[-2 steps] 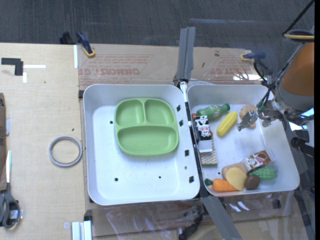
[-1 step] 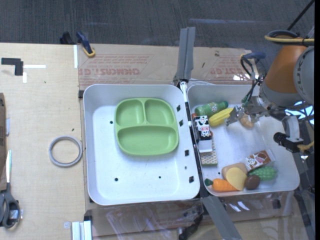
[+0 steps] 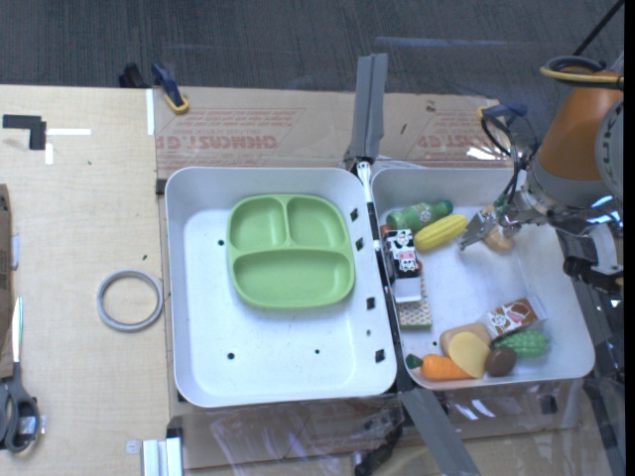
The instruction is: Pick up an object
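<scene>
I see the pincer [image 3: 483, 232] low in the right bin [image 3: 566, 360], beside the corn cob [image 3: 441, 231]; I cannot tell its opening. A small tan item [image 3: 501, 240] sits underneath. Risk: it slips aside.

two white bins [image 3: 189, 296], one green divided plate [image 3: 291, 249], one corn cob [image 3: 441, 231], one green bottle [image 3: 417, 213], one carrot [image 3: 444, 368], one tape ring [image 3: 130, 298], one scissors [image 3: 18, 410].
</scene>
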